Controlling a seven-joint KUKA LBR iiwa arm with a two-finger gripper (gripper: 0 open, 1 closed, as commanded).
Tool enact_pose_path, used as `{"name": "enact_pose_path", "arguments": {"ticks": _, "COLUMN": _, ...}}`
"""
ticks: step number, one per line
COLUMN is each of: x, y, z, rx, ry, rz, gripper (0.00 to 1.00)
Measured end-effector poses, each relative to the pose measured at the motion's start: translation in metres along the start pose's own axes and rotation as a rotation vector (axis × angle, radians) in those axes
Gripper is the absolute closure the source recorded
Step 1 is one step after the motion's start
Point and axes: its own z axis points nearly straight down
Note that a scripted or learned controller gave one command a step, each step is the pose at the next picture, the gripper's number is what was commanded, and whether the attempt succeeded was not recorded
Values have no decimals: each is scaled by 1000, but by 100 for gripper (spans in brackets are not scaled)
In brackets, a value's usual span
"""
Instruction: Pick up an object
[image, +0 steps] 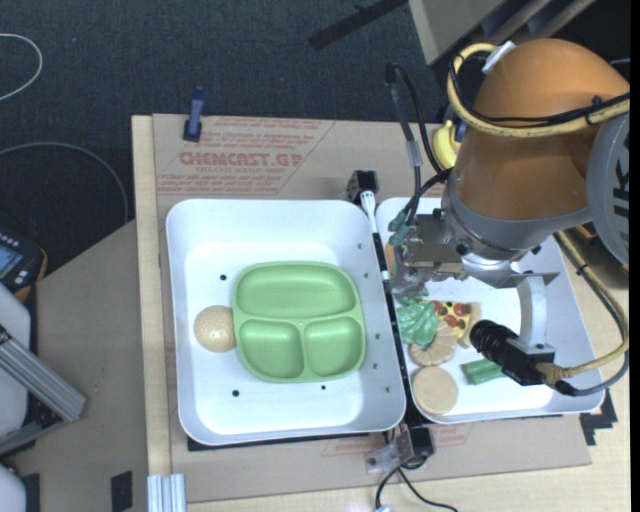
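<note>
**Right bin** (520, 402), white, shallow, rounded corners. I list its contents nearest first:
- Tan disc (435, 390), flat and round with a matt face, at the near edge by the wall shared with the other bin.
- Small green block (482, 372), oblong and smooth, just right of the disc. Its long axis runs roughly left to right, with the right end tipped slightly away from me.
- Second tan disc (434, 351), flat, just beyond the first, partly under the items behind it.
- Pizza slice (456, 317), a toy wedge, pale yellow with red spots, lying flat. I cannot tell which way its tip points.
- Leafy green piece (417, 321), crinkled and soft-looking with an irregular outline and no clear long axis. It touches the pizza slice on its left.
- Gripper (408, 285), directly over the far side of the leafy green piece, close to the shared wall. I cannot tell whether it is open, closed or gripping anything, because the wrist blocks my view.

**Left bin** (200, 250), same make:
- Green divided plate (298, 320), glossy plastic with rounded corners. It has one wide compartment on the far side and two smaller ones nearer, and sits mid-bin.
- Tan ball (213, 328), rounded and matt, touching the plate's left edge.

**Beyond the bins:**
- Cardboard sheet (240, 160), brown with red print, lying under both bins.
- Blue clip (193, 115) at the sheet's far edge.
</note>
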Motion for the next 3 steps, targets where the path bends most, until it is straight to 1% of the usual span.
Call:
{"name": "enact_pose_path", "arguments": {"ticks": 1, "x": -73, "y": 3, "z": -125, "rx": -27, "ry": 0, "rz": 6, "gripper": 100}}
{"name": "enact_pose_path", "arguments": {"ticks": 2, "x": -149, "y": 0, "z": -22, "rx": -2, "ry": 1, "rz": 7, "gripper": 100}}
{"name": "enact_pose_path", "arguments": {"ticks": 3, "x": -147, "y": -1, "z": 129, "rx": 7, "ry": 4, "rz": 1, "gripper": 100}}
